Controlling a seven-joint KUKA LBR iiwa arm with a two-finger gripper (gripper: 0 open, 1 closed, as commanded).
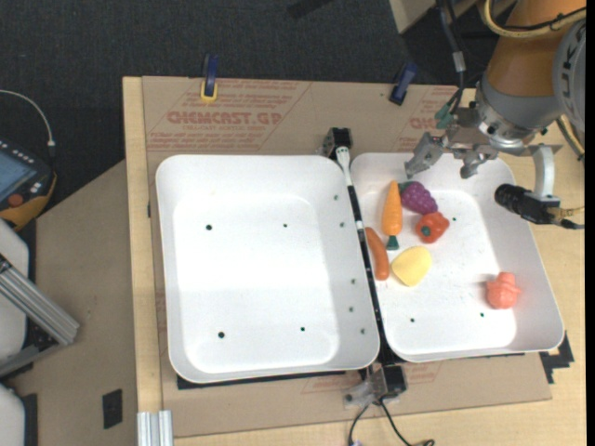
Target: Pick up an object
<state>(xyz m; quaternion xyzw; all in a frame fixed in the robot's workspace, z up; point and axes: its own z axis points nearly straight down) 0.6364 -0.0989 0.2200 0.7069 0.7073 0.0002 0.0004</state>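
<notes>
gripper (444,157) of mine hangs open over the right bin's (521,337) far edge, holding nothing. grapes (418,196) lie at its 7 o'clock, near; the carrot (392,209) is just beside them.

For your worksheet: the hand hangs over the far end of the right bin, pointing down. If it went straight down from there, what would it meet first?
Most likely the bare white floor of the right bin near its far edge. The hand hangs just beyond the purple grapes and the orange carrot. Depth is hard to judge from this slanted view, so it might brush the grapes.
</notes>
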